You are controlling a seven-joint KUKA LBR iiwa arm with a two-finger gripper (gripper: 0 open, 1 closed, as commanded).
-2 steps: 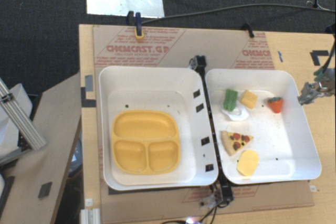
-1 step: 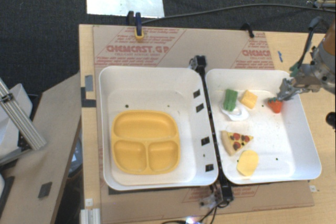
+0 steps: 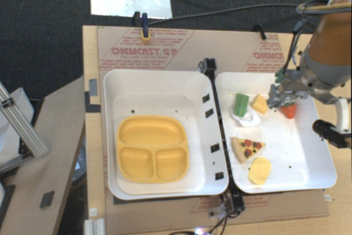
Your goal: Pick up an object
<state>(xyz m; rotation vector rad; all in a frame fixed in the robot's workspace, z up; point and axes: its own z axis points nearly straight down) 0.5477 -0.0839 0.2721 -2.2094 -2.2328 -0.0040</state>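
Note:
In the right bin (image 3: 313,173) lie a green block (image 3: 241,104) on a small white dish (image 3: 250,118), a yellow cheese wedge (image 3: 259,104), a pizza slice (image 3: 247,148), a pale yellow round piece (image 3: 259,170) and an orange-red piece (image 3: 289,111). My gripper (image 3: 278,98) hangs over the bin's upper middle, between the cheese wedge and the orange-red piece, close to both. Nothing shows between its fingers.
The left bin (image 3: 159,85) holds a yellow three-compartment tray (image 3: 153,147). A black clip rail (image 3: 217,124) runs along the seam between the bins. A black fixture (image 3: 331,134) juts in over the right bin's right edge. Cables cross the dark floor behind the bench.

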